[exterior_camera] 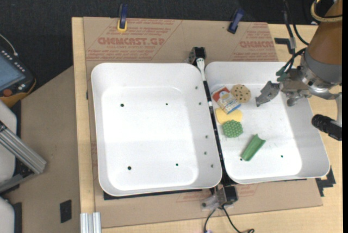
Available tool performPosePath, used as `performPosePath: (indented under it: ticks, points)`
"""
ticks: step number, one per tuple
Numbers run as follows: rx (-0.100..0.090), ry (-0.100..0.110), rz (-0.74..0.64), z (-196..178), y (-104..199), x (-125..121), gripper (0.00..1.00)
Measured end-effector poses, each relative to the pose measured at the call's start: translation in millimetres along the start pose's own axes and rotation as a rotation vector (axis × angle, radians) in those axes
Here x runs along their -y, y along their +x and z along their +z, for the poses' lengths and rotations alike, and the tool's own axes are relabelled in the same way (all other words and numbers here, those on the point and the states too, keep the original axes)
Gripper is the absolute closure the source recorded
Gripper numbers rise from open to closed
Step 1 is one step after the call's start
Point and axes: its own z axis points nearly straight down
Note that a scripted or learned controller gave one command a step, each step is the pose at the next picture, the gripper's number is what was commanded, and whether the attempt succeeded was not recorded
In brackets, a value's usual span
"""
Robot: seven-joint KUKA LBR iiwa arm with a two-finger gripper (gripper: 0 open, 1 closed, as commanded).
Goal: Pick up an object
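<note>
Camera view showed five small objects in the right bin (304,164), all gathered toward its left side, close to the divide between the two bins. One round tan cookie-like disc (240,93) lay farthest back, touching or just beside one small red-and-white packet (222,97). One blue-and-white piece (232,106) sat just in front of these, resting on one yellow block (225,115). One green dimpled ball (232,128) lay just in front of the yellow block, touching it or nearly so. One green cylinder (252,148) lay apart from the cluster, tilted on a diagonal, nearer the front of the bin.

One end effector (266,94) hung over the right bin, just to the right of the cookie-like disc and apart from it. Whether it was released or clenched could not be told from this slant; nothing could be seen between its tips, and it touched none of the objects.

One grey arm (321,71) reached in from the right, its orange band (328,42) above the wrist near the frame edge, with the wrist bent so the end effector pointed leftward and down toward the cluster.

One left bin (109,85) sat beside the right one, their rims touching along the middle. Both rested on a brown cardboard sheet (163,36) printed with red lettering, laid on the tabletop (60,118), with two blue clamps (123,17) along its far edge.
</note>
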Motion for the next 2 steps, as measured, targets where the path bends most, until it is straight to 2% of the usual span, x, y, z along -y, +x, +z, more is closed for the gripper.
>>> performPosePath:
  ticks: [1,2]
  points:
    - [0.007,-0.035,-0.009,-254.7,4.7,30.3,0.00]
    - [0.005,-0.020,-0.009,-254.9,5.3,29.7,1.00]
